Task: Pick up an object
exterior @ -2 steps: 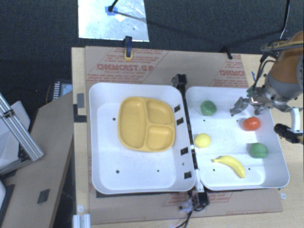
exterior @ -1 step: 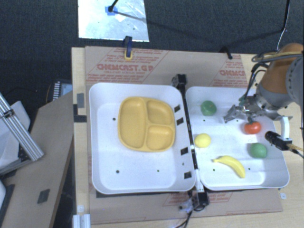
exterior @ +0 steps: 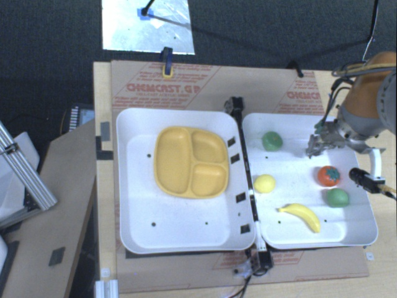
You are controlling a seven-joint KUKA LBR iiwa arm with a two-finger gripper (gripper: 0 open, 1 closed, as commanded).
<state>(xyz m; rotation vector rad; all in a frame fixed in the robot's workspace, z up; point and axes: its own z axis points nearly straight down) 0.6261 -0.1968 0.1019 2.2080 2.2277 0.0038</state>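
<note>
The right bin (exterior: 291, 123) holds a green ball (exterior: 272, 141) at the back, a yellow lemon (exterior: 264, 183) near its left wall, a yellow banana (exterior: 301, 216) at the front, an orange-red tomato (exterior: 328, 176) and a green lime (exterior: 337, 197) at the right. My gripper (exterior: 315, 146) hangs over the right bin's back right part, between the green ball and the tomato, a little above the floor. Nothing shows between its fingers. The left bin (exterior: 133, 166) holds a yellow divided plate (exterior: 190, 161).
A black divider with clips (exterior: 243, 166) runs between the two bins. Cardboard (exterior: 186, 85) lies under both. A silvery sheet (exterior: 147, 16) lies on the dark floor behind the bench. Bare white floor lies between the lemon and the tomato.
</note>
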